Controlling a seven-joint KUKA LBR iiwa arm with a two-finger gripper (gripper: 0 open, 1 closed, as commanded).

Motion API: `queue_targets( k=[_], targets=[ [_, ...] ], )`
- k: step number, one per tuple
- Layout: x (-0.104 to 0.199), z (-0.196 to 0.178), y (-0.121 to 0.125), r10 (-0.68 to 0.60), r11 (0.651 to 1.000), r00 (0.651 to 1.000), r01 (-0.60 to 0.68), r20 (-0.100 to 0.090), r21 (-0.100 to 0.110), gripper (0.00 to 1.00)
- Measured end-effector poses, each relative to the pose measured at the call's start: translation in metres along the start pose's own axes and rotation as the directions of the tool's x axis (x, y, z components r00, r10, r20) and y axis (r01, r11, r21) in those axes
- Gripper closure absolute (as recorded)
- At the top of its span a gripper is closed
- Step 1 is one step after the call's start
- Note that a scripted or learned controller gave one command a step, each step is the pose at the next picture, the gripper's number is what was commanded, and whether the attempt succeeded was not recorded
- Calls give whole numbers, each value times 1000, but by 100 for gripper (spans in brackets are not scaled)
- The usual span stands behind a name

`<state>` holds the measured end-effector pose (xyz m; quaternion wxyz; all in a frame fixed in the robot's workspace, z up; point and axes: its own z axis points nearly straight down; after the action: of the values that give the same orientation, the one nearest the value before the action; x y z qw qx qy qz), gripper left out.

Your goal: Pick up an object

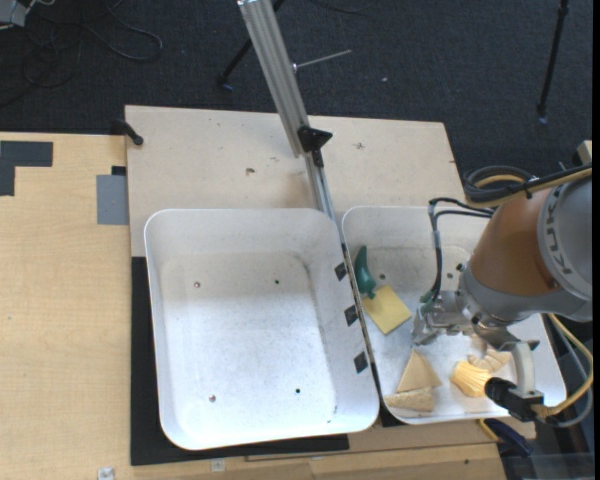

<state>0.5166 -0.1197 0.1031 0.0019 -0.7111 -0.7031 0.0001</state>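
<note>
So the arm is reaching in from the right and the claw [432,320] is sitting low over the right bin [405,236], roughly in the middle of it. I honestly can't tell whether the claw is open or closed — the metal bits blur together from this angle and nothing is visibly gripped. The relation that matters: the pickable stuff is all right around it, just on different sides. The flat yellow square piece [388,310] lies just to the left of the claw, close by, next to a green thing [362,271] that leans along the divider between the bins. The tan wedge [418,374] is on the near side of the claw, almost straight below it in the picture, with its point aimed up toward the claw and its wide base lying along the near rim. Then there's a yellow ribbed lump [470,377] near and to the right, tucked under the wrist. My guess is the wedge or the yellow square is the likeliest target, since both are only a small shift away — left for the square, toward the near edge for the wedge. The left bin [240,338] has only specks in it, so nothing there matters. The worktop [220,163] behind carries a slanted metal post [280,73].
</note>
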Motion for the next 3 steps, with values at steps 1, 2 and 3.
queue_targets(
  k=[1,2,3],
  targets=[
    [-4,-62,5,-13,1000,1000,13,3,-6,100],
    [-5,-114,6,-12,1000,1000,12,3,-6,100],
    [43,-108,13,-14,1000,1000,14,0,1,100]
  ],
)
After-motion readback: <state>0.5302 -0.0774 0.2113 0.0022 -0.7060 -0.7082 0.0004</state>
